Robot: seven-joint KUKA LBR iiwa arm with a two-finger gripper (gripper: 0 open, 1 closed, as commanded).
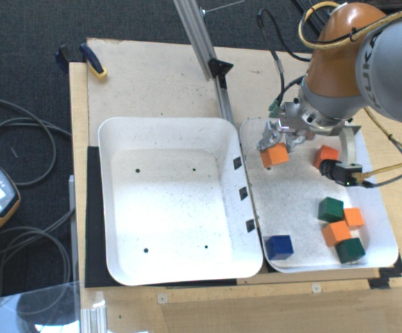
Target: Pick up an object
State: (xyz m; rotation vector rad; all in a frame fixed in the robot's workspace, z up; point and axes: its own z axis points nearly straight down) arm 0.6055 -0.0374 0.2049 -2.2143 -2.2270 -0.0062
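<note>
Orange cube (278,155) sits between the gripper's (281,141) fingers, clamped and lifted above the right bin (291,207), near its upper left corner. It is roughly square, tilted slightly, with no clear long axis. Letters on the arm (367,54) are too cropped to read. Green, orange and blue blocks (279,245) lie lower in that bin.

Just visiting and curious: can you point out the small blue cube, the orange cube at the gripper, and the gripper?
Small blue cube (279,245), camera view, top face.
Orange cube (277,155), camera view, front face.
Gripper (279,143), camera view, between fingertips.
</note>
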